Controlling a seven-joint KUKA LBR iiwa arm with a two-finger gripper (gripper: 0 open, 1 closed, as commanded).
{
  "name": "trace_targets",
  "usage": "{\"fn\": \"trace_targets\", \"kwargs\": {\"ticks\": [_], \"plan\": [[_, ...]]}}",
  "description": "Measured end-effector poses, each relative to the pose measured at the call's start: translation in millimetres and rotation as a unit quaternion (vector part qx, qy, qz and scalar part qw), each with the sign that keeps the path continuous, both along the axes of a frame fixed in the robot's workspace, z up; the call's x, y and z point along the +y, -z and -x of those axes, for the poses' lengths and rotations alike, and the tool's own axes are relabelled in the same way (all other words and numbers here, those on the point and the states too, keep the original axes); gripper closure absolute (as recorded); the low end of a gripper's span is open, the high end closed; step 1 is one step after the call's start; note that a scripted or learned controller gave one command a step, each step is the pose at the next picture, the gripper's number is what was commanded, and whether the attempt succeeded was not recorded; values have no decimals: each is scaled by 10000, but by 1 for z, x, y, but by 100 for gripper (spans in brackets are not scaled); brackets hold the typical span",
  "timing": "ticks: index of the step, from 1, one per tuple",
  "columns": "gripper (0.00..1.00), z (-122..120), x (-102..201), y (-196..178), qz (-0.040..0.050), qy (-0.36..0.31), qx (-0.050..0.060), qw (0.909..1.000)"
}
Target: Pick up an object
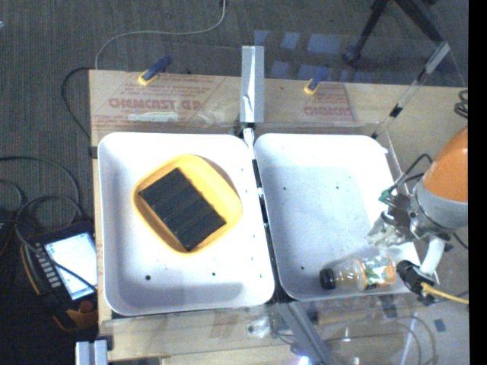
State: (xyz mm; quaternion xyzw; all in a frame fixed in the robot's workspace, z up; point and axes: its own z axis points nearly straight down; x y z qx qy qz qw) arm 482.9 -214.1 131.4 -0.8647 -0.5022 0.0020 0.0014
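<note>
The robot's hand [389,223] hung over the right bin's [319,166] right edge; whether it was wide or closed could not be told. Just below it, a clear bottle [358,274] lay on its side. The left bin [122,280] held a yellow dish [188,201].
</note>
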Motion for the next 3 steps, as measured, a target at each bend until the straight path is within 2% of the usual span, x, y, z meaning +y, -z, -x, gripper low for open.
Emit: {"fn": "trace_targets", "kwargs": {"ticks": [1,2,3], "plan": [[100,-4,37,38,49,-162,-89,9998],[100,-1,67,-96,13,-1060,-17,9944],[0,-1,67,-96,13,-1059,-17,9944]]}}
